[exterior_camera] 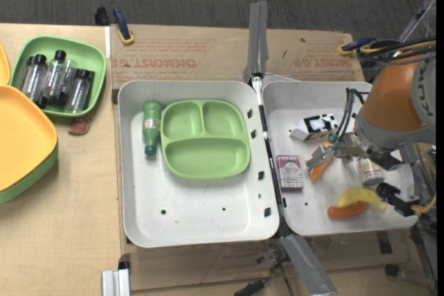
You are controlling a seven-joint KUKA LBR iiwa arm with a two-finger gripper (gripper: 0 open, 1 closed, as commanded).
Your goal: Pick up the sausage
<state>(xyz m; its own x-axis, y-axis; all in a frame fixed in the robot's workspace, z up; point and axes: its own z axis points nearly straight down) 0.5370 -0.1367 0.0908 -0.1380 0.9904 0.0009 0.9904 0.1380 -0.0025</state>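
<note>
Red sausage (346, 211) near right bin (305, 224) front edge, hand (320, 161) apart.

Upside-down "CHEMCOZT GP" on cardboard sheet (166, 59)

The arm (409, 90) reaches in from the right, its grey body partly cut off by the frame edge. The broad orange band (395, 104) above the wrist sits over the right bin's far right side. Below it the grey wrist slants down and to the left, ending in the gripper (325, 157), which points toward the bin's floor at a tilt. Cables run along the wrist beside the orange band.
</note>
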